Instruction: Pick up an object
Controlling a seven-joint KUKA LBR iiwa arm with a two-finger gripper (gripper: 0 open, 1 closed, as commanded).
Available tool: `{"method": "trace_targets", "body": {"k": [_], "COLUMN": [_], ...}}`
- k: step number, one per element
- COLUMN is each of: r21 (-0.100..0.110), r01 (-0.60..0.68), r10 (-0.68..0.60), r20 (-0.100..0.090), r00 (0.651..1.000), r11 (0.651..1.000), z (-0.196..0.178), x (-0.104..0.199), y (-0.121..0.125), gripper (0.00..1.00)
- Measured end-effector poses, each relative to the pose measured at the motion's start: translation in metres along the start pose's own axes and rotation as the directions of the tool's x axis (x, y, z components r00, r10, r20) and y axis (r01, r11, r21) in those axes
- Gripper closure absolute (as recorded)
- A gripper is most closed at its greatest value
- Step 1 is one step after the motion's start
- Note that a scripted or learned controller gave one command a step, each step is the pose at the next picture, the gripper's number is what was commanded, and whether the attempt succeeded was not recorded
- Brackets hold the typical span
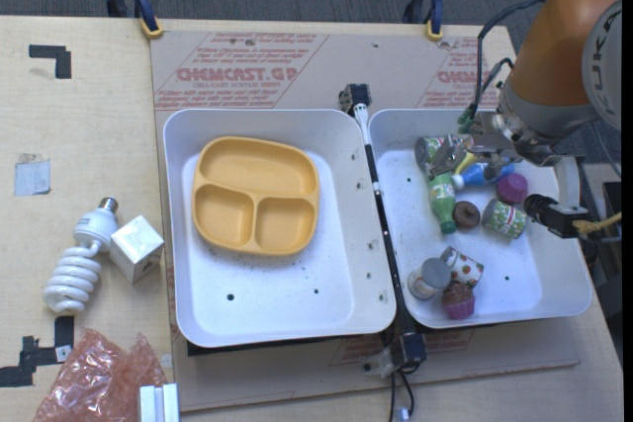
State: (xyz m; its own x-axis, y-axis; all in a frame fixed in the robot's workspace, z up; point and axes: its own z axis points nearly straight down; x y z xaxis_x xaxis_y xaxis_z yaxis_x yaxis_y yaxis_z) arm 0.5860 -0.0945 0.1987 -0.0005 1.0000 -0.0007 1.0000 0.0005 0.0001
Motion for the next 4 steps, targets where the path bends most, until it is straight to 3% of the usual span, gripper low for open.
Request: {"method": "trace_targets", "body": {"k": [1,2,3,4], "r21": [-0.013,0.000,0.000,-0.003], "r01": [0.003,-0.002,-0.002,-0.004], "r10": [-0.003,0.002,0.002,0.004], "r20": [0.002,0.000,0.000,0.001], "r00": [1.000,1.000,1.000,1.000], "r11": [1.000,1.000,1.000,1.000], "z": [0.101,0.106,0.106,0.096], "x": [-0.031,-0.069,-0.050,-0.051], "y": [0.077,0.007,-0.055,-0.054], "gripper": [0.00,0.00,0.00,1.00]}}
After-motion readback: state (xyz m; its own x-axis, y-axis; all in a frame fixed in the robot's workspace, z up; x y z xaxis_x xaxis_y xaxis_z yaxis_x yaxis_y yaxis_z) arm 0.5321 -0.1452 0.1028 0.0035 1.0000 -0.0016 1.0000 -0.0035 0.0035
